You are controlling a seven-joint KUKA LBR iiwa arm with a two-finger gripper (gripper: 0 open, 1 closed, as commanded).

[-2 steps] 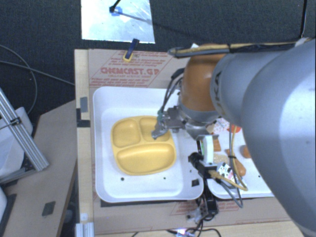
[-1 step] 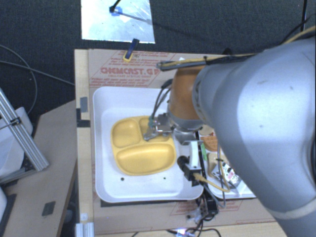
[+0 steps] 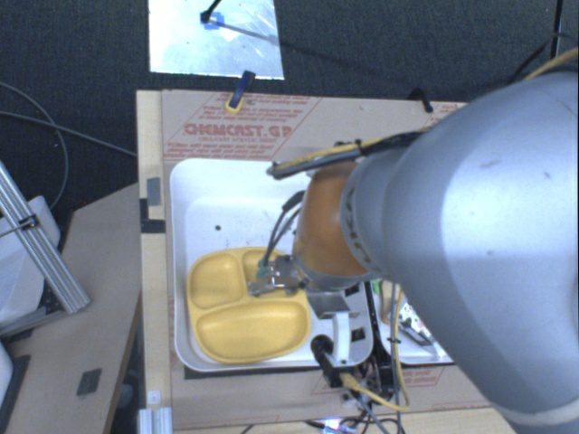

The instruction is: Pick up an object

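Gripper [image 3: 264,278] is down at the yellow divided plate [image 3: 244,319], probably mid-grasp; can't tell its state. Next: lift carefully.

Dark carpeted floor [image 3: 72,43] fills the upper frame, with a shiny silver sheet [image 3: 215,23] at top. A pale wooden counter [image 3: 99,269] sits lower left, beside metal rails [image 3: 41,251].

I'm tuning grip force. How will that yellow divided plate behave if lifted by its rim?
The yellow plate looks like moulded plastic, so probably stiff and light. It is wide and shallow, so an edge grip may tilt it. Its smooth surface could slip.
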